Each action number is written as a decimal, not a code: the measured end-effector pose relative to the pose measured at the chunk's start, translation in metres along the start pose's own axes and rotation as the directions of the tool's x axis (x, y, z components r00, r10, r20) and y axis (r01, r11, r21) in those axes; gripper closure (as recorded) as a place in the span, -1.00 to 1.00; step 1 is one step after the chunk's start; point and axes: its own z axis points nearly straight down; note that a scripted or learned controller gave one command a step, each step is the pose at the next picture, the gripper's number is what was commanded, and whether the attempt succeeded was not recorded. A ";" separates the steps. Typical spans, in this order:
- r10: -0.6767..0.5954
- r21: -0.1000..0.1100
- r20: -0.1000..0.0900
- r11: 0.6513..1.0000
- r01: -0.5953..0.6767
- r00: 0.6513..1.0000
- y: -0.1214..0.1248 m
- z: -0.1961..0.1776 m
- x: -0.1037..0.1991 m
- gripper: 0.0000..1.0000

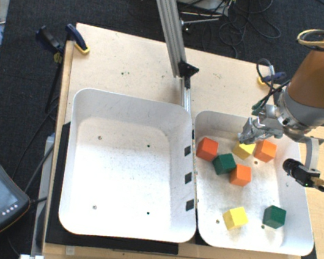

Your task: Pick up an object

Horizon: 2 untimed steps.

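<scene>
While my tool hangs over the right bin, just above a yellow cube beside an orange cube, I cannot tell its opening.

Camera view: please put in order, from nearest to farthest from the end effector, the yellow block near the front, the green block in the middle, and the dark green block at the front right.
From the end effector, in the right bin:
1. Green block, middle of the bin, just below-left of it.
2. Dark green block, front right.
3. Yellow block, front centre; nearly as far as the dark green one, so this order is tentative.
</scene>
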 end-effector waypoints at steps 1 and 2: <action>-0.003 -0.002 0.001 1.000 0.003 1.000 0.002 -0.054 -0.001 1.00; -0.009 0.008 -0.003 1.000 0.010 1.000 -0.019 -0.045 0.057 1.00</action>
